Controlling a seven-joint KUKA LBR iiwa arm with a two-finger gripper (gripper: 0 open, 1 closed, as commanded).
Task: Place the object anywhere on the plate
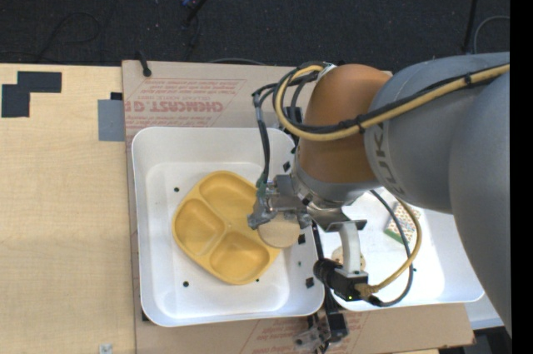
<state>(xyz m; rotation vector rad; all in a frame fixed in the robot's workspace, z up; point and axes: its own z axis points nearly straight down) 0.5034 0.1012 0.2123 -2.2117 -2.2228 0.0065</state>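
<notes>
Camera view — gripper [279,219], grasp unreadable, at yellow plate [221,227]'s right edge — open bin floor [158,186] leftward.

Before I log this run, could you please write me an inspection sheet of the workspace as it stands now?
Surface: two shallow white bins, left bin and right bin, on brown cardboard over a light wooden bench.
Job's things: yellow three-compartment plate in the left bin; a round pale object at the plate's right edge, under the wrist.
Clutter: a small patterned item in the right bin.
Grippers: gripper low over the plate's right edge; state of jaws cannot be told.
Cables: yellow and black cables looped on the arm.
Surroundings: dark floor with cables behind the bench.
</notes>
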